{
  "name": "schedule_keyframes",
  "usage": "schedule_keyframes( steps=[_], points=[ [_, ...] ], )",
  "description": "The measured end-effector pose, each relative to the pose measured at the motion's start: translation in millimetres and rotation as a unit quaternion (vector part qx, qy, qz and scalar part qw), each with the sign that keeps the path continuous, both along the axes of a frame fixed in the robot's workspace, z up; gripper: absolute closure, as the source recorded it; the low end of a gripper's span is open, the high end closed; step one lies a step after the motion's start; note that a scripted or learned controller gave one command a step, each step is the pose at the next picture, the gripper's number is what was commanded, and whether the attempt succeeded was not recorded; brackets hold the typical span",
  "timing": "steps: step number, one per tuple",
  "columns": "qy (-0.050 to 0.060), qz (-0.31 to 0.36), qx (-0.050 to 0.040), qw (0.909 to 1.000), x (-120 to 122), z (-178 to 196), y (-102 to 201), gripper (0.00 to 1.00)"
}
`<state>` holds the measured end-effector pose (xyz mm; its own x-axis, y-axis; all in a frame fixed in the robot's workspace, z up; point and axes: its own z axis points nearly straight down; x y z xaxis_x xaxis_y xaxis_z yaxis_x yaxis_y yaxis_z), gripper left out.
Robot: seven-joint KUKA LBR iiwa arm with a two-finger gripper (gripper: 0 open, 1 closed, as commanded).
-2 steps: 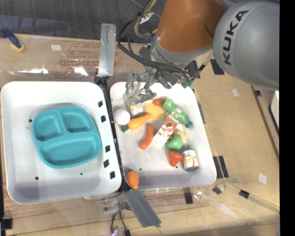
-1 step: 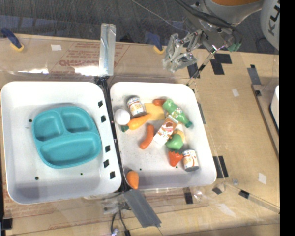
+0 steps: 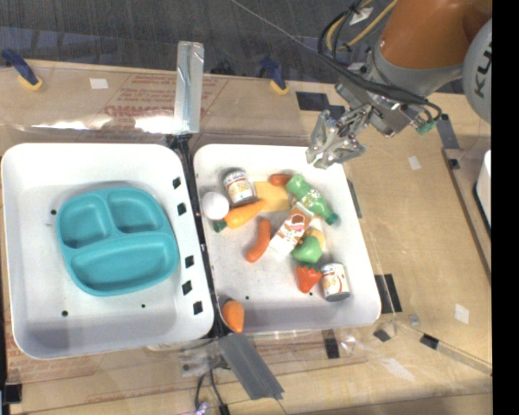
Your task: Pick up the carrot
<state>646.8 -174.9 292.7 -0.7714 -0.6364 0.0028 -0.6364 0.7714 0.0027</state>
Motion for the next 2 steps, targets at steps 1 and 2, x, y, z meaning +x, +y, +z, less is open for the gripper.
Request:
schedule_keyframes(
  steps=[1,2],
  points=[
    [-0.001,0.018,0.0003,0.9998,10.6,-25.3,-26.7,1.0],
    [0.0,0.138,0.0015,0.9905,9.8,-104.8,-5.1,1.0]
  ],
)
